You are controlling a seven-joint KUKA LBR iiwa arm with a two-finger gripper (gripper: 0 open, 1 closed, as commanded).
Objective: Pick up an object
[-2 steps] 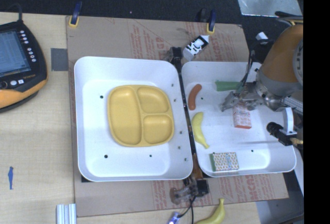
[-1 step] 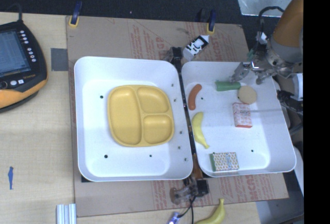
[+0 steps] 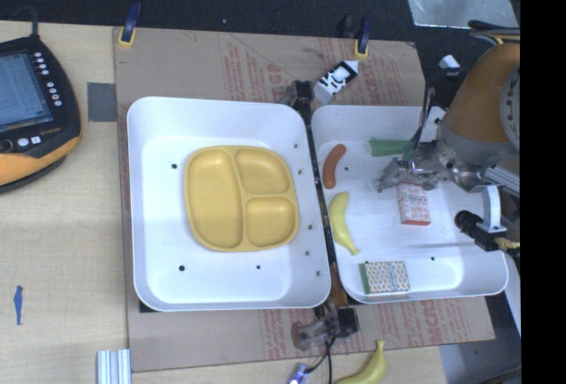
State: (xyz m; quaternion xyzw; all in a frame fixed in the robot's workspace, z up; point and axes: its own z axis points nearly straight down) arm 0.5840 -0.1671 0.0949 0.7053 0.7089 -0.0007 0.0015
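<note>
The right bin (image 3: 442, 272) holds a reddish-brown sausage (image 3: 333, 165), a yellow banana (image 3: 341, 221), a flat green piece (image 3: 387, 146), a small red and white box (image 3: 413, 203) and a patterned green-edged box (image 3: 385, 277). My gripper (image 3: 409, 175) hangs low over the bin's middle, just behind the red and white box and in front of the green piece. It looks open, and nothing sits between its fingers. The arm's grey and orange wrist (image 3: 482, 112) covers the bin's far right corner.
The left bin (image 3: 150, 267) carries a yellow divided plate (image 3: 240, 196). A black and white object (image 3: 336, 80) lies behind the bins. A second banana (image 3: 371, 366) rests on the cardboard in front. A control pendant (image 3: 31, 108) sits at far left.
</note>
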